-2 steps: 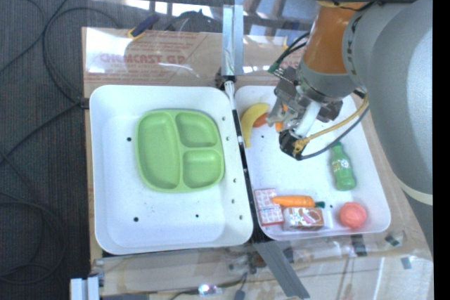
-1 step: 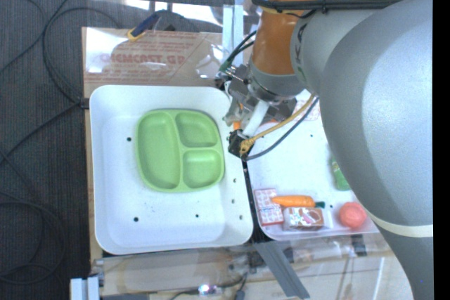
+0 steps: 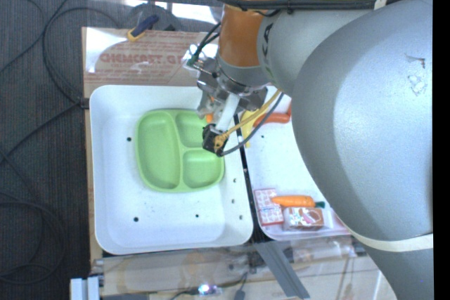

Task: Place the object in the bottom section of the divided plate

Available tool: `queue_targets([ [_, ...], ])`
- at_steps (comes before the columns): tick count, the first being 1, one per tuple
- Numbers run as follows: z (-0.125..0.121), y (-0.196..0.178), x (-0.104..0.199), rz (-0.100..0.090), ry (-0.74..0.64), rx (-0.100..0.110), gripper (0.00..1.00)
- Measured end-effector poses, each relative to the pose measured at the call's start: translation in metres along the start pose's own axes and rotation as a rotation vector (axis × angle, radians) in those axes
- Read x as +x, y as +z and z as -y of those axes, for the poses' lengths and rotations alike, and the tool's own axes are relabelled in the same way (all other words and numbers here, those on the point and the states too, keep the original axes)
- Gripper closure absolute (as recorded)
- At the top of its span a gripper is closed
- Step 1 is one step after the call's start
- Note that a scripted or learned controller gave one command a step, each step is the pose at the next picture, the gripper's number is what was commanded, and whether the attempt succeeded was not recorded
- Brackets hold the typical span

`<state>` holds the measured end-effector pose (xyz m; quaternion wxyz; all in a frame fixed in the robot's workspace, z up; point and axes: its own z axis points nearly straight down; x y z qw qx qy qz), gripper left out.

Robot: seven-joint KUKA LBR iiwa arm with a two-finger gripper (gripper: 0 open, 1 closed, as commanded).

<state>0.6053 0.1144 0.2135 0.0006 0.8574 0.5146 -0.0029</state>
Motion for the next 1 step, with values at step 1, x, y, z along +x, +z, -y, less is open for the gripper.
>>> queue_targets([
  [1,0.0792,-0.0264,0.0381,-0.002,-0.262,0.002,1.0],
])
